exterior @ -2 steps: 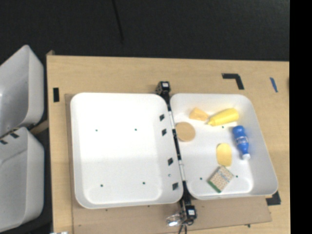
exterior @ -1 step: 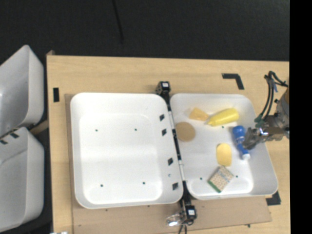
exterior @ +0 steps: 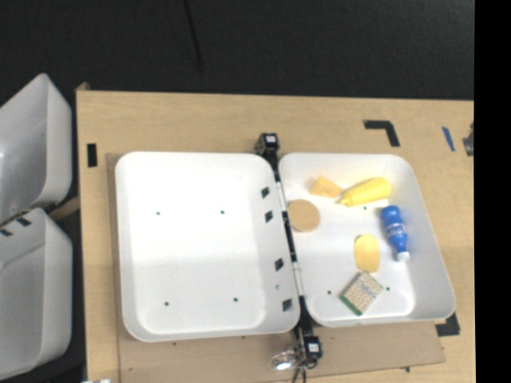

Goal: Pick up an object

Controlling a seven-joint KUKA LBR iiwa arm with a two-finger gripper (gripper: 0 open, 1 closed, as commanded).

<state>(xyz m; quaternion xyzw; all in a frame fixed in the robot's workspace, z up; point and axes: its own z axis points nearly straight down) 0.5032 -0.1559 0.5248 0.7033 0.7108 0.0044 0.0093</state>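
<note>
All the candidates lay in the right bin (exterior: 423, 294): a blue bottle (exterior: 394, 230) beside a yellow bottle (exterior: 367, 191), a round disc (exterior: 303, 215) hard against the divider, where a descending gripper (its state could not be told) might strike the rim. The patterned packet (exterior: 362, 293) near the front had open room around it, and the left bin (exterior: 128, 246) offered bare floor.

A tan wooden worktop (exterior: 200, 122) fills the middle of the scene, marked with a few black corner strips and a short blue one. Beyond its far edge the floor (exterior: 239, 30) is dark, almost black. Two white containers (exterior: 28, 214) stand at the left.
</note>
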